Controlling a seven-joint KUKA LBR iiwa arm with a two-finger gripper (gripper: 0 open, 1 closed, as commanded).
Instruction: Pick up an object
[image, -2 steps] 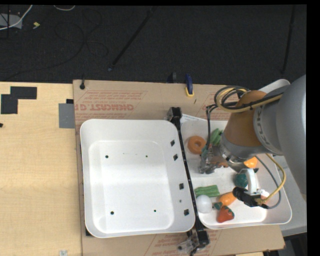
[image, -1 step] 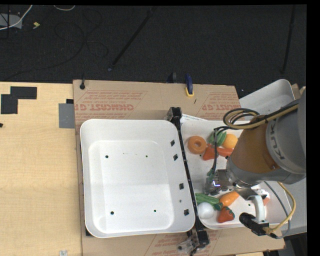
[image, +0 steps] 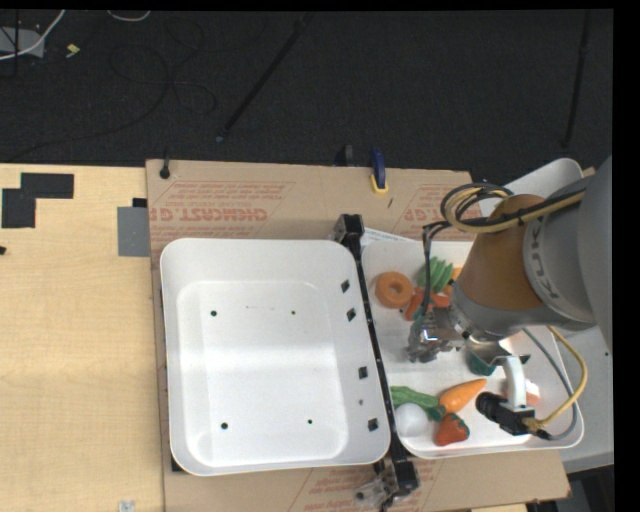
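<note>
The left bin (image: 260, 355) lies on the cardboard sheet (image: 260, 205). In the right bin (image: 570, 435), an orange ring (image: 393, 290) sits near the far wall, with a green piece (image: 417, 400), a white ball (image: 410, 419), a carrot (image: 462, 394) and a red piece (image: 451, 430) toward the near edge. The gripper (image: 428, 338) hangs low between them; whether it is released or clenched, I cannot tell.
</note>
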